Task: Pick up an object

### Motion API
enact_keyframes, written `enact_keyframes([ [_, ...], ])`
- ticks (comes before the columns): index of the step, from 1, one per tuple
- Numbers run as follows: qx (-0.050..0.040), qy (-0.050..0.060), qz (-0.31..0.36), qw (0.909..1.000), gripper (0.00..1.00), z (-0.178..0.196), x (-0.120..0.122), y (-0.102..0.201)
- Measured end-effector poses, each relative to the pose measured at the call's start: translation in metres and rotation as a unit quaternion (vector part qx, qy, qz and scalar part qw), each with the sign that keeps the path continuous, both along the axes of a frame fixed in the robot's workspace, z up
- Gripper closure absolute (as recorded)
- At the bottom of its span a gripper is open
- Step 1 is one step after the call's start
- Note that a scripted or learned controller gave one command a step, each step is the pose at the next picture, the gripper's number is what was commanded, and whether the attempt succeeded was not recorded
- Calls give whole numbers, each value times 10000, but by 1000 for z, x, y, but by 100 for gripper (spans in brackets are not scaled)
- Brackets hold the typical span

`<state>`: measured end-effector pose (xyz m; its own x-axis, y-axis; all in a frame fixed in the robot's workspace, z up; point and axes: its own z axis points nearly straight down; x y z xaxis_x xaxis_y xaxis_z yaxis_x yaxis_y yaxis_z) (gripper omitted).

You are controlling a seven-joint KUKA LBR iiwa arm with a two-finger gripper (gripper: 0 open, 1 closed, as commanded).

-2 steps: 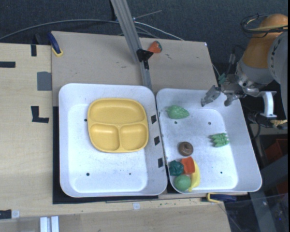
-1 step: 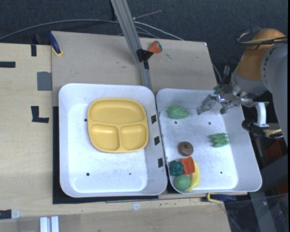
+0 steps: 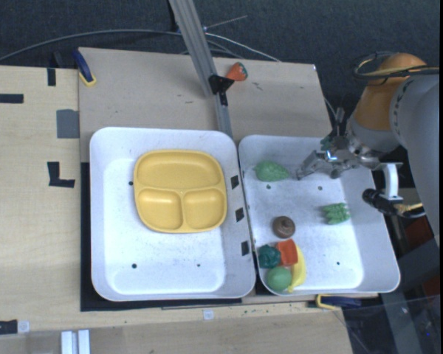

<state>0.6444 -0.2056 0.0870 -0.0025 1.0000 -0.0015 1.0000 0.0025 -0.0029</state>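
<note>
The approach step was judged in hand, nothing lifted: the gripper (image 3: 315,167) was seen low over the right bin (image 3: 369,268), near its back edge, fingers apparently parted a little w/ nothing between them. The nearest item, a pale green lump (image 3: 271,172), lay just beside the fingertips on the bin floor, long axis approx. left-right, taper toward the gripper. Next move was judged to need a short shift left and descent, fingers straddling the lump's narrow width.
</note>
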Motion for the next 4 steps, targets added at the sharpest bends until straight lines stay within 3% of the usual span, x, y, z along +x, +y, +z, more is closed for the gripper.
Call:
enact_keyframes([
  [1, -4, -4, 7, 10000, 100, 12, 1, 1],
  [4, 1, -43, 3, 10000, 100, 192, 6, 14],
])
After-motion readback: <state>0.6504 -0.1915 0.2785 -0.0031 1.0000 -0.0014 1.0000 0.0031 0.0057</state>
